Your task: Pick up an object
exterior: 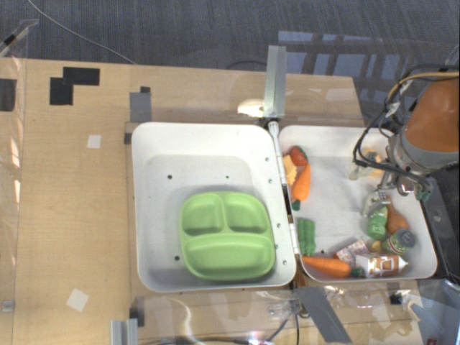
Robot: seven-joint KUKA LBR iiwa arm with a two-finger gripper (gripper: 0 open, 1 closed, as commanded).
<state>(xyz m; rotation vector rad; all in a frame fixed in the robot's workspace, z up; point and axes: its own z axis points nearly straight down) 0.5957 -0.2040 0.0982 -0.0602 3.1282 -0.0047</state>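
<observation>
Camera view: gripper (379,198) directly above green object (377,223), right bin (338,192).

No text can be read; the print on the small packets (368,257) is too blurred.

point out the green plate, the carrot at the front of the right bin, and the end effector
green plate (227,234), camera view, on the ridge between its compartments
carrot (326,267), camera view, mid-body
end effector (379,201), camera view, at its tip above the green item

arm (431,131): grey body | orange band above wrist | black cables looping alongside
</observation>
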